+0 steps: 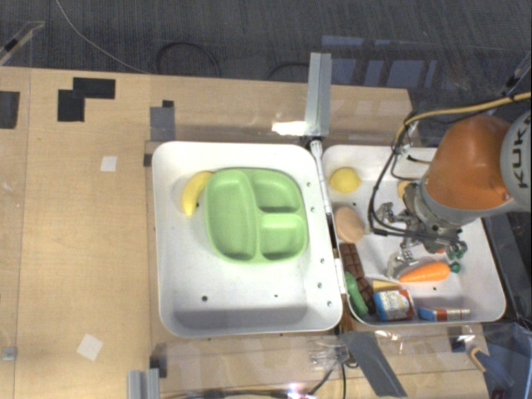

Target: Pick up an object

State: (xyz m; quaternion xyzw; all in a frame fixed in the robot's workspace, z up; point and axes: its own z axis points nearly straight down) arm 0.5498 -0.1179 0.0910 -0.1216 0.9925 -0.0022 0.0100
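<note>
Carrot (430,273) lies just below my hand (421,254) in the right bin (490,293); I cannot tell its grip state. Next: descend squarely and close.

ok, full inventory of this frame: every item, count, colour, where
bins: 2, white, side by side on the bench
divided tray: 1, green, left bin
banana: 1, yellow, left bin, against the tray's left edge
lemon: 1, yellow, right bin, top left
egg-shaped item: 1, tan, right bin, left side
carrot: 1, orange, right bin, below the hand
assorted packaging: several, mixed colours, right bin's lower edge
arm: 1, grey with orange band, over right bin
hand: 1, metal, above the carrot
</note>
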